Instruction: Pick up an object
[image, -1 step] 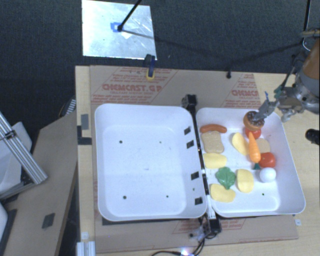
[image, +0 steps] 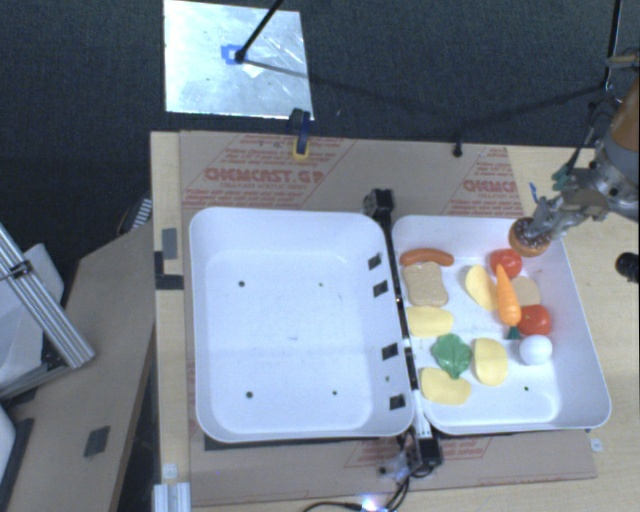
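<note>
My gripper (image: 541, 218) hangs over the far right corner of the right bin (image: 585, 392). Its fingers are shut on a round brown toy bun (image: 527, 239), which sits just under the fingertips above the bin floor. Below it in the bin lie a red tomato (image: 506, 262), an orange carrot (image: 507, 295), a sausage (image: 427, 257), a bread slice (image: 427, 285), a green broccoli (image: 452, 354), a white egg (image: 536, 349) and several yellow pieces.
The left bin (image: 290, 320) stands beside the right one, joined by a black hinge strip (image: 398, 320). A silver sheet (image: 235, 60) lies beyond the bench. A metal frame (image: 35, 310) stands at the left.
</note>
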